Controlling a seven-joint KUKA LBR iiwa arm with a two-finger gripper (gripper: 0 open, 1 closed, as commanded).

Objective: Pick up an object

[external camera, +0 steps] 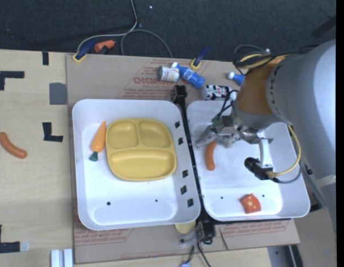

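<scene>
Orange sausage (pixel 209 156), lying in right bin (pixel 294 204), left part, long axis near vertical in frame, upper end toward gripper (pixel 215 136). Gripper just above that end; metal fingers appear splayed apart, nothing between them, contact unclear. Red strawberry-like piece (pixel 250 203) near the bin's front edge. Left bin (pixel 83 204) holds yellow divided plate (pixel 141 149) and carrot (pixel 98 138). Arm bulk hides the right bin's upper corner

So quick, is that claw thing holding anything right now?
Gripper: fingers spread open over the right bin, just above the orange sausage, holding nothing.
</scene>
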